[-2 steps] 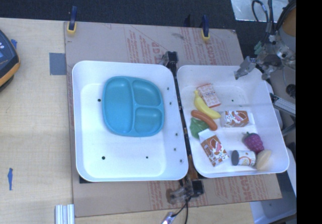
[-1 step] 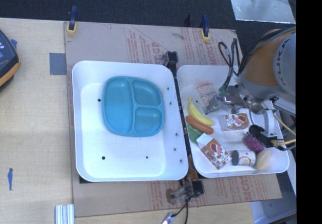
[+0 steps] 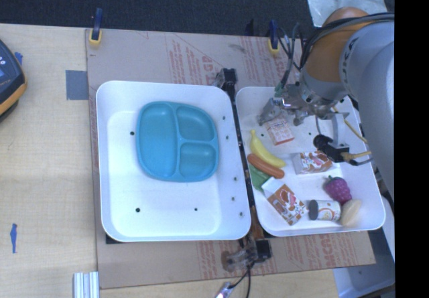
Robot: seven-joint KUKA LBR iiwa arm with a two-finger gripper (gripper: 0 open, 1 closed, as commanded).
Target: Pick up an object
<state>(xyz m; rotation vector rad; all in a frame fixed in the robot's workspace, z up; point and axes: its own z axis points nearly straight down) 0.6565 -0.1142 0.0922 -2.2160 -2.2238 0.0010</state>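
Progress looks slight so far: we judge that nothing has been lifted, since every toy lies flat on the floor of the shallow white right-hand bin point(image 3: 265, 99). The grey arm's hand point(image 3: 293, 110) hangs low over the far end of that bin, and we cannot tell how it is set, because the wrist and its cables cover the working end. Just under it lies a small white-and-red printed packet point(image 3: 279, 132), which we take as the likeliest target. Nearer the middle wall sit a yellow plastic banana point(image 3: 265, 151), an orange-red toy sausage point(image 3: 267, 167) touching it, and a green piece point(image 3: 257, 179) half hidden beneath. Further along we see a flat printed carton point(image 3: 286, 203), a second small printed box point(image 3: 313, 163), a purple bunch of toy grapes point(image 3: 338, 189), a little white-and-orange can lying on its side point(image 3: 324, 210) and a cream-coloured rounded piece point(image 3: 350, 212).

Still to do, as we read it: close on one item and raise it clear.

Room is tight. The packet lies near the bin's far wall, and the banana is just beside it. The left-hand white bin point(image 3: 117, 203) holds a light-blue divided plastic plate point(image 3: 177, 140) with bare floor around it, and the cardboard-covered surface point(image 3: 154, 55) lies beyond.
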